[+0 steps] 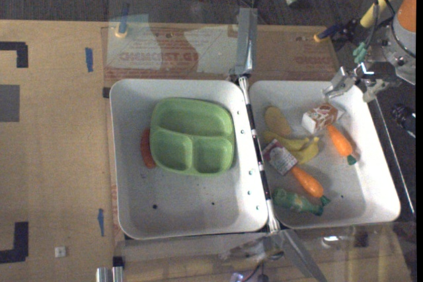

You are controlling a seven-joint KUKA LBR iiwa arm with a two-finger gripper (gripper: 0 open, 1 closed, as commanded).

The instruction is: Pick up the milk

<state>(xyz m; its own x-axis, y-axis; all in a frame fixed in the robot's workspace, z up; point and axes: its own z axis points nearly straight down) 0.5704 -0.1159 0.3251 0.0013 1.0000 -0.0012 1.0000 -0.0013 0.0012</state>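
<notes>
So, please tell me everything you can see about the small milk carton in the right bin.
The milk carton is a small box, white with a brown-red printed face, and it looks like a toy of card or plastic. It lies on its side, tilted, in the upper part of the right bin, near the far wall. An orange carrot lies just beside its lower right corner; whether they touch is unclear. The claw is up and to its right, apart from it, holding nothing.
</notes>
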